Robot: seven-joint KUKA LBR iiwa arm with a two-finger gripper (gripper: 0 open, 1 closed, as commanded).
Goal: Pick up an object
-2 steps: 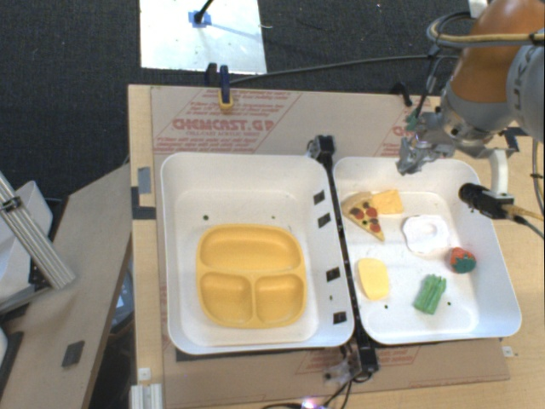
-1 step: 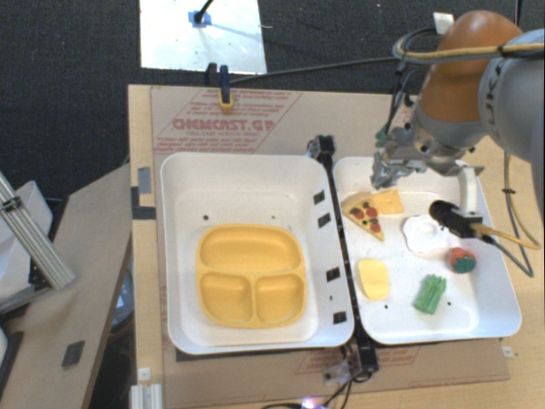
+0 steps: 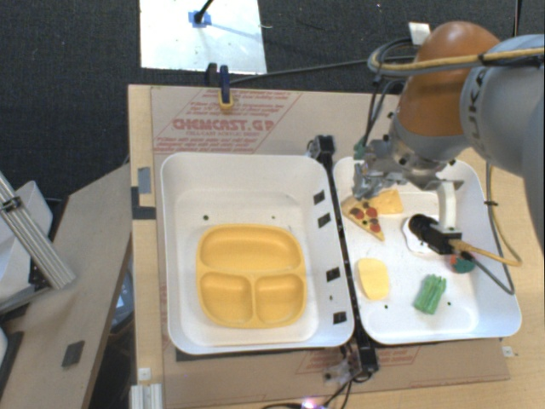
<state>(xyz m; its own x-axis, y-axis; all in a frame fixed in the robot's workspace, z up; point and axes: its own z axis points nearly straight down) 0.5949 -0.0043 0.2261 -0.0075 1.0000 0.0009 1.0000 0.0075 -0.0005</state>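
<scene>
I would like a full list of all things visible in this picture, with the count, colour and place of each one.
bins: 2, white, side by side: left bin, right bin
divided plate: 1, yellow, middle of left bin
pizza slice: 1, yellow with red spots, right bin, near the shared wall
cheese wedge: 1, orange-yellow, right bin, beside the pizza slice
oval piece: 1, pale yellow, right bin, front
ridged piece: 1, green, right bin, front
cardboard sheet: 1, brown, red print, under both bins
clamp: 1, blue and yellow, cardboard's back edge
arm: 1, grey, orange band, from the right
gripper: 1, over the pizza slice
</scene>
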